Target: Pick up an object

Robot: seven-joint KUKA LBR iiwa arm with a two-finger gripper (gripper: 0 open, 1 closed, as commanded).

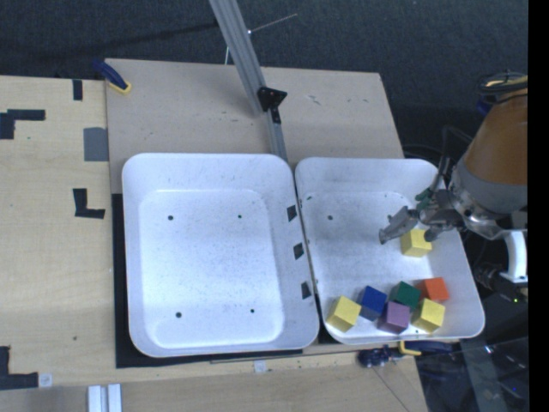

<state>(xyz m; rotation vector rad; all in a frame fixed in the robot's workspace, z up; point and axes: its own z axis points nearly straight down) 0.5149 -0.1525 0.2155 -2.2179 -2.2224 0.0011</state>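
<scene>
Six matte cubes (396, 304), seemingly foam, in glossy right bin (360, 187).

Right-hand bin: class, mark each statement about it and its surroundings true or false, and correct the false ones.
1. The blocks lie in the right bin. True.
2. A yellow block lies apart from the cluster, near the gripper. True.
3. The blue block sits in the left bin. False: it lies in the right bin, along its near edge.
4. The orange block lies next to the green block. True.
5. The purple block lies alone at the bin's far edge. False: it sits in the cluster, at the near edge.
</scene>
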